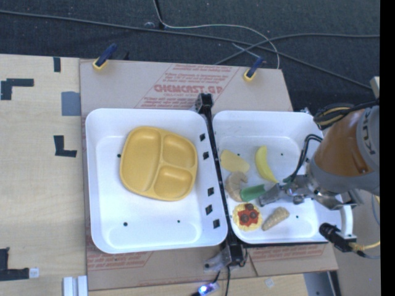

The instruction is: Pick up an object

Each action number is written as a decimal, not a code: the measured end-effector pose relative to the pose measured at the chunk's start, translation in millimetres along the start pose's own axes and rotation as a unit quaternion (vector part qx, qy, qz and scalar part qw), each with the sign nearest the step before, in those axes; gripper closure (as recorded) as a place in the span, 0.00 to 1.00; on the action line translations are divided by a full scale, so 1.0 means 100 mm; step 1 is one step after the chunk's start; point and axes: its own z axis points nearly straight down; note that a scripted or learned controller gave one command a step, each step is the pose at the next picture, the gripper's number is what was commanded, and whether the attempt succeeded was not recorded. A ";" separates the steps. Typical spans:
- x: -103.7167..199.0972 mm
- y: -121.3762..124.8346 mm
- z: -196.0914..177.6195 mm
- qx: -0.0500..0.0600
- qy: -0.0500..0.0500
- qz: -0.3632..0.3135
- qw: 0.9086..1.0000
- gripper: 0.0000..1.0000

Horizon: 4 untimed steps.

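Observation:
The right bin [290,123] holds several toy foods. A yellow banana [265,163] lies near its middle and a pale yellow piece [234,161] sits at its left wall. Below these are a beige piece [234,184] and a green piece [252,192]. A round yellow piece with red spots [247,216] and a tan cone-shaped piece [275,217] lie along the front. My gripper [273,195] is low in this bin, its tip right beside the green piece, just below the banana. Whether it touches the green piece is unclear.
The left bin [99,165] holds a yellow divided plate [158,163]. A black divider [213,165] runs between the two bins. The arm's orange band [342,148] hangs over the right bin's right wall. Cables cross the dark floor behind the bench.

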 end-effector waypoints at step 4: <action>0.09 -0.03 -1.83 -0.003 0.000 0.000 1.000 1.00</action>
